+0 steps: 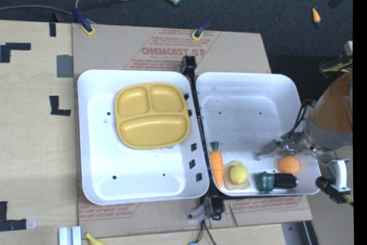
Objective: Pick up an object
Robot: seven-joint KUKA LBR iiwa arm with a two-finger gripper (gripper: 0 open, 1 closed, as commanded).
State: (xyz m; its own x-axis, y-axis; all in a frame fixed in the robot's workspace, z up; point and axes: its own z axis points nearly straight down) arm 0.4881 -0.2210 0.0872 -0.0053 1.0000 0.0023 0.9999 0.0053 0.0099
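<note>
White plastic forms the two shallow bins, and the right bin [246, 86] serves here as the landmark. To its left, in the other bin [94, 123], a yellow divided plate [152, 114] lies flat. Along the near wall of the right bin there is a row of toy food: an orange carrot [216, 164] beside the divider, then a yellow lemon [238, 173] on a pale slice, then a dark green pepper [264, 181] touching a black piece [285, 181]. An orange ball [289, 165] sits just behind the black piece. The gripper [269, 149] reaches in from the right side of this bin, near the ball; whether its claw is wide or narrow cannot be told.
</note>
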